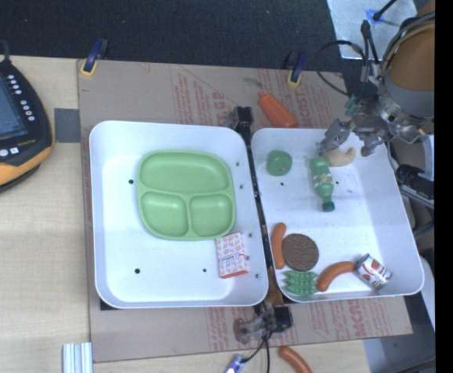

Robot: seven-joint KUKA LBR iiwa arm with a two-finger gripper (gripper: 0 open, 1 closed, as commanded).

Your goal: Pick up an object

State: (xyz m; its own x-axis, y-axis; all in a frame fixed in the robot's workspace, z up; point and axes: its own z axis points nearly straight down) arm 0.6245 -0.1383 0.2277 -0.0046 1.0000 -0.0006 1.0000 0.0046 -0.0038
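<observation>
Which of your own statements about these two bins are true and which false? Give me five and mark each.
1. The green divided plate lies in the left bin. True.
2. The green bottle stands upright in the left bin. False: it lies on its side in the right bin.
3. The brown round cookie rests in the right bin, near its front wall. True.
4. The gripper hangs over the left bin's front corner. False: it is over the right bin's far part, near a pale banana-like piece.
5. The small red-and-white packet lies in the right bin. False: it lies in the left bin, beside the plate's front right corner.
</observation>
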